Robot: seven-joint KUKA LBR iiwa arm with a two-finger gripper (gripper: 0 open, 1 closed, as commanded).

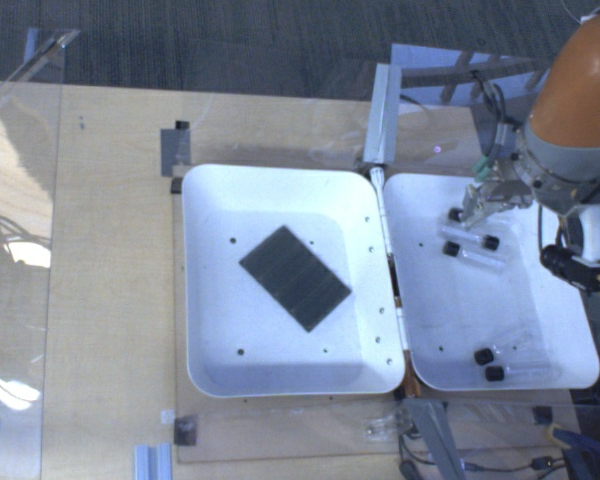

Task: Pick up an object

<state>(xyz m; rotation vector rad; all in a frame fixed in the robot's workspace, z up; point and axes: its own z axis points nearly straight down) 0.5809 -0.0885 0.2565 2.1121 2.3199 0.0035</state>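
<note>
Two shallow white bins sit side by side on a pale wooden bench [100, 298], their inner rims touching along a narrow seam.

The left bin [205, 358] carries a single thing: a flat dark grey square sheet [295, 277], turned so that its corners point toward the bin's edges like a diamond. It lies flat near the middle of the bin floor, a little toward the far edge, well apart from every wall.

A grey metal post [380, 118] stands at the far end of the seam between the bins.

The right bin [420, 363] holds several small things. Toward its far edge, right of centre, lies a clear tube with black ends [472, 251], slanting slightly from the far left to the near right. A second piece of the same clear and black kind [475, 238] lies just beside it on the far side; whether the two touch is too small to tell. Near the bin's front edge, right of centre, two small black pieces [488, 364] rest close together, well apart from the tubes.

The gripper [488, 200] hangs low over the far part of the right bin, just beyond the clear tubes, its metal parts close to or touching the farther one. Whether it is released or clenched I cannot tell, and nothing can be seen caught in it. Behind it rises the grey arm with its orange band [580, 78], coming in over the bin's far right corner.
</note>
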